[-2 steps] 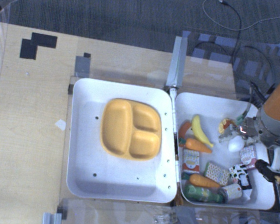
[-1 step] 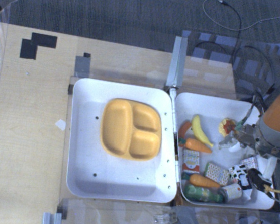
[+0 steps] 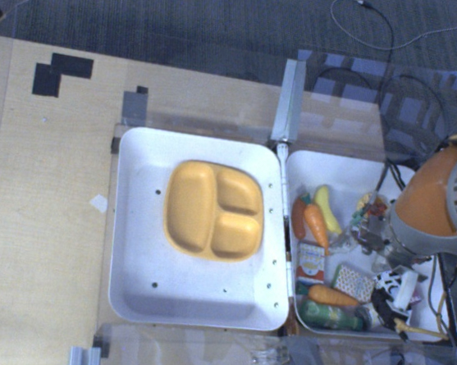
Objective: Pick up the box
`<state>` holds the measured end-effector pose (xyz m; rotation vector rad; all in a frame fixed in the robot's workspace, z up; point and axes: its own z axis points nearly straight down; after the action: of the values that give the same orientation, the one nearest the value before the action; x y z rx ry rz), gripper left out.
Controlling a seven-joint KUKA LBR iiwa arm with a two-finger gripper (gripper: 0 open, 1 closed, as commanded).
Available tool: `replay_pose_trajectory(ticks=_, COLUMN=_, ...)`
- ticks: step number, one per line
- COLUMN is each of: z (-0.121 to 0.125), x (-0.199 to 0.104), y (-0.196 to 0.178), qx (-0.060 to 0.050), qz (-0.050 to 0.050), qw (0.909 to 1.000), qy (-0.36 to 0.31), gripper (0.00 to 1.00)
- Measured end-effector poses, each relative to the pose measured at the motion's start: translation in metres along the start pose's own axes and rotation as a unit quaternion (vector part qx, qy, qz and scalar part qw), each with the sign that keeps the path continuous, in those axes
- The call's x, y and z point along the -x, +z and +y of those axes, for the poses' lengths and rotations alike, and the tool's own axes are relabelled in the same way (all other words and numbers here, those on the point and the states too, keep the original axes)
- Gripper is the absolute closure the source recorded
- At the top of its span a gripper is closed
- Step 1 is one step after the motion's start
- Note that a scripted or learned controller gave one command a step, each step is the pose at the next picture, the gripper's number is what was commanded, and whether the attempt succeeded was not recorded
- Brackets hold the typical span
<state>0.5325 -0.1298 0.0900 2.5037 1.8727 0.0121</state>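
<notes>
Box (image 3: 311,261) lies flat at the right bin's (image 3: 341,171) left side, below the carrots (image 3: 315,223), while the gripper (image 3: 368,234) hovers right of it; grip state cannot be determined.

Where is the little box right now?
The box lies in the right bin, near its left wall, just below the carrot and above another carrot.

The arm (image 3: 446,196) is grey with a rounded orange band above the wrist, metal claw parts below, dark cables alongside.
</notes>
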Motion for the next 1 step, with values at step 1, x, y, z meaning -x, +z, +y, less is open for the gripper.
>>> replay_pose_trajectory(ticks=1, z=0.0137, x=-0.0267, y=-0.0535, qx=-0.005, qz=0.003, qw=0.9954, qy=-0.096, gripper=0.0)
